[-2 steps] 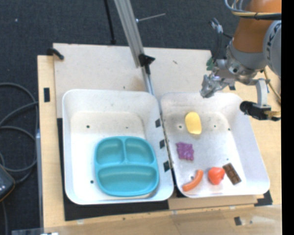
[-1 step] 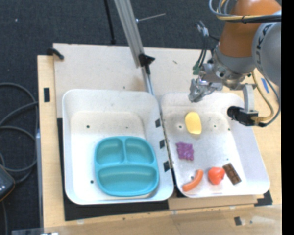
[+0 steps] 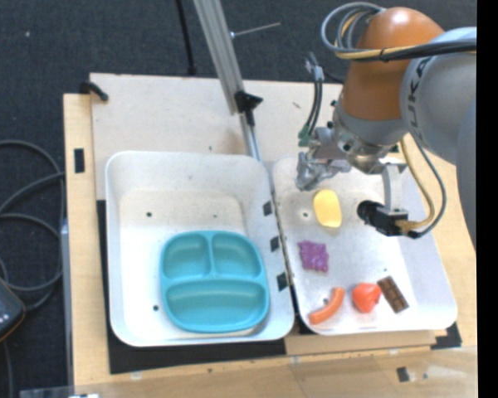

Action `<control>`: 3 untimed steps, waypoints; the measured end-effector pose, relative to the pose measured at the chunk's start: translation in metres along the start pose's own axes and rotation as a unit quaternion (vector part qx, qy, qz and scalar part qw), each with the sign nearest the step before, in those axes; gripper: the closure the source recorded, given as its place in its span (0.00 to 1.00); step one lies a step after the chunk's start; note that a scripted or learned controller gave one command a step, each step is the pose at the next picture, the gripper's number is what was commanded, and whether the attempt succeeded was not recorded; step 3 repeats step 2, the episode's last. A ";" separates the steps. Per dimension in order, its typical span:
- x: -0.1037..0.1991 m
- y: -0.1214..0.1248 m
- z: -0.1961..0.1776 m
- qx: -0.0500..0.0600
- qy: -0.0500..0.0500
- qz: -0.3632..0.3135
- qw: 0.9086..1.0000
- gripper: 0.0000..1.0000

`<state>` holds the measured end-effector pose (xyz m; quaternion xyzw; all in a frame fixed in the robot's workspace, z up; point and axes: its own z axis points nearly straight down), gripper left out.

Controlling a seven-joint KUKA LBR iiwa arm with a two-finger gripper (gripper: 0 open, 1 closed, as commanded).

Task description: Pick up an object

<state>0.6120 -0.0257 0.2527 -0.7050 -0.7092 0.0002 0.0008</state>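
My grey shell reads "KUKA" beside the glossy orange band, and my gripper [image 3: 314, 172], its spread impossible to tell, hangs in the right bin [image 3: 432, 272] just beside a smooth, rounded yellow object [image 3: 328, 209].

Gripper [image 3: 309, 175] sits at upper-left corner of right bin [image 3: 436, 293]. Yellow piece [image 3: 328, 209] just below-right of it, close. Bin divider wall [image 3: 275, 222] just left, tight. Black wrist attachment [image 3: 383, 217] w/ cables further right. Purple lump [image 3: 314, 256] lower down; orange carrot [image 3: 327, 305], red piece [image 3: 365, 297], brown block [image 3: 393, 294] well below. Open floor betw yellow and those. Left bin: teal tray [image 3: 213, 282] far lower-left, room above it.
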 end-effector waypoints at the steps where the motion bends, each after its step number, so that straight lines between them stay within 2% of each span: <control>1: 0.054 -0.028 -0.004 -0.001 0.001 -0.001 1.000 1.00; 2: 0.092 -0.052 -0.007 -0.001 0.001 -0.001 1.000 1.00; 3: 0.092 -0.052 -0.007 -0.001 0.001 -0.001 1.000 1.00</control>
